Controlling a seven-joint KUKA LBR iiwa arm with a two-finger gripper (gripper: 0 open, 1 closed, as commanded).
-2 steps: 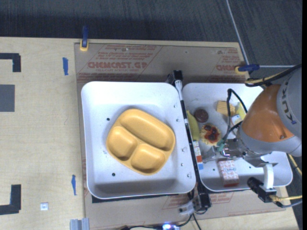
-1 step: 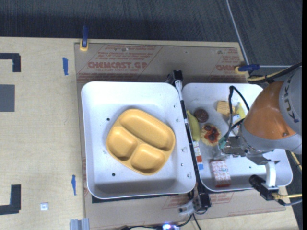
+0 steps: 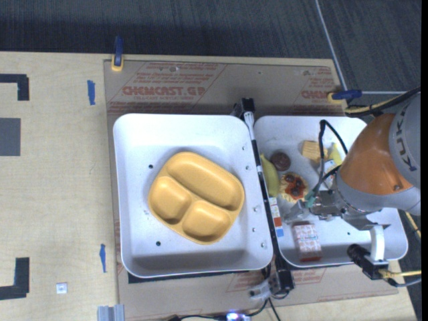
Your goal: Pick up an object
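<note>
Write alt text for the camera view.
A grey and orange robot arm reaches from the right over the right white bin, which holds small items including a banana. The left white bin holds a yellow three-compartment tray.

Looks like a robotics lab to me, not anybody's kitchen. There's a plywood bench (image 3: 53,179) marked with black and blue tape, two white bins (image 3: 127,179) clamped down on cardboard, loose cables, and grey office carpet (image 3: 200,12) behind it.

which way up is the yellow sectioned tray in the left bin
Upside down: the yellow tray shows three bulging rounded humps, not hollows, lying in the left bin.
</note>
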